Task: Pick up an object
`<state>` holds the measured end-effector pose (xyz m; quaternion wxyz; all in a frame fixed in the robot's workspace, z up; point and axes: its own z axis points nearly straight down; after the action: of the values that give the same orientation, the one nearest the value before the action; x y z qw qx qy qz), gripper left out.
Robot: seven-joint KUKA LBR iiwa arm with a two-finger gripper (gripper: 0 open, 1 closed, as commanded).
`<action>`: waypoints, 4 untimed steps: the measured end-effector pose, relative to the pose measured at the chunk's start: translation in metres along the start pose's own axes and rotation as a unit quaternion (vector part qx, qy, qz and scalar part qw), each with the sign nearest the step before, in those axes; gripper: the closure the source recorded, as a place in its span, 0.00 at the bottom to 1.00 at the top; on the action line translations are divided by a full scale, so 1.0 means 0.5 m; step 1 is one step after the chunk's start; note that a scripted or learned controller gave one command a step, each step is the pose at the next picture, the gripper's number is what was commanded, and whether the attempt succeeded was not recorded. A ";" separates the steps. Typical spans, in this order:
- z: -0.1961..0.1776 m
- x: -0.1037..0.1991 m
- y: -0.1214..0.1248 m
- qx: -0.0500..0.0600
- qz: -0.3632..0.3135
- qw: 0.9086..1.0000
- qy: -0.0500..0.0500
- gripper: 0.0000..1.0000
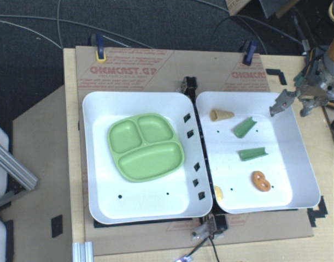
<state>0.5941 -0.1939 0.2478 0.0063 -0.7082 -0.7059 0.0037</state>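
The right bin (298, 146) holds several small items: a tan cone (222, 114) at the back, a green wedge (244, 127), a green bar (252, 154), an orange pretzel (260, 181) and a yellow bit (217, 192) at the front left corner. My gripper (294, 107) hovers over the bin's back right rim. Its two fingers stand spread apart, open, with nothing between them. The nearest item, the green wedge, lies down and to the left of the gripper.
A green divided plate (146, 146) lies in the left bin (95, 162). A black divider with clips (195, 146) runs between the bins. Blue clamps (101, 47) hold the cardboard base at the back.
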 end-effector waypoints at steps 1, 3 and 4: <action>-0.016 0.002 0.005 -0.007 -0.002 1.000 -0.002 0.00; 0.231 0.011 0.003 -0.004 -0.002 1.000 -0.001 0.00; 0.331 0.013 0.004 -0.005 -0.002 1.000 -0.001 0.00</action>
<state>0.5938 -0.1870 0.0823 0.0026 -0.7069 -0.7073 0.0010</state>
